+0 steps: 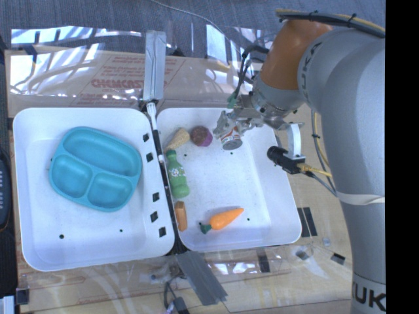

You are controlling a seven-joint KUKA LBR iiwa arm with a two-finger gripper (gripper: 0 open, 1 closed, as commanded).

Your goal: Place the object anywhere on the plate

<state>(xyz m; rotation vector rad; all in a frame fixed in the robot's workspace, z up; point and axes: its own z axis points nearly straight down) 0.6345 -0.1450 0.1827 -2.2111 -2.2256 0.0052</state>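
A blue plate (pixel 95 169) with three compartments lies in the left bin (pixel 39 241). My gripper (pixel 230 131) hangs over the back of the right bin (pixel 275 201), reaching in from the right. A small red and white can (pixel 229 137) with a grey end sits tilted between its fingers, and the gripper is shut on it. The can is near the bin's back wall, just right of a purple ball (pixel 201 136).
The right bin also holds a tan cone (pixel 178 137), a green bottle (pixel 175 174) along the left wall, a small brown piece (pixel 181 216) and a carrot (pixel 222 219) near the front. A divider (pixel 156 175) separates the bins. Cables run by the arm (pixel 327 77).
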